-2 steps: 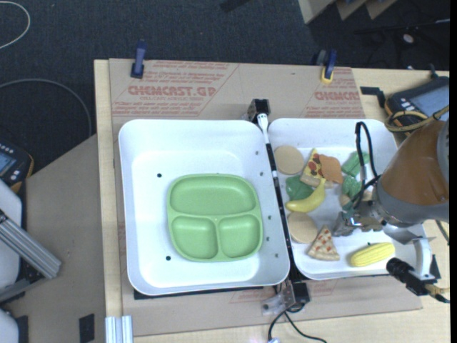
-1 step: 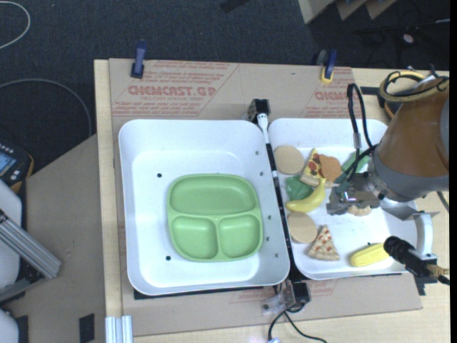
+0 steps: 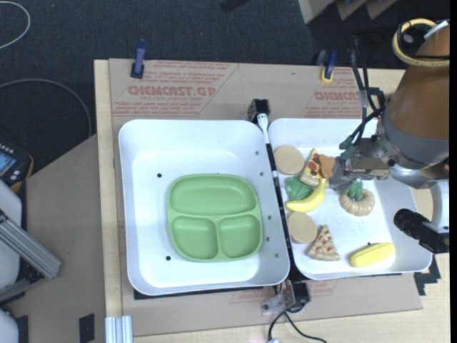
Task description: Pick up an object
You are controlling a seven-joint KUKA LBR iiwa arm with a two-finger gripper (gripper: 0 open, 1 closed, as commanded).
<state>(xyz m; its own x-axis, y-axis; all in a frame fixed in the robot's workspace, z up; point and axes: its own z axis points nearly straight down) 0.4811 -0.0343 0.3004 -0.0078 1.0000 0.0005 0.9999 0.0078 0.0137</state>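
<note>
The right bin (image 3: 407, 213) holds several toy foods. A yellow banana (image 3: 307, 200) lies beside a green leafy piece (image 3: 296, 187), with a pizza slice (image 3: 313, 166) and a tan round cookie (image 3: 288, 159) behind them. A tan pumpkin-like piece (image 3: 358, 203) with a green top sits just under my gripper (image 3: 350, 179). My gripper hangs low over the middle of this bin, between the back pizza slice and the pumpkin piece. Nearer the front lie a second tan disc (image 3: 301, 227), another pizza slice (image 3: 323, 244) and a yellow corn cob (image 3: 372, 254).
The left bin (image 3: 143, 191) bears a green divided plate (image 3: 213, 216). The bin walls meet along a ridge (image 3: 273, 184) with black clips at both ends. The grey and orange arm (image 3: 421, 113) covers the right bin's back right corner. A black fitting (image 3: 418, 227) juts in at the right.
</note>
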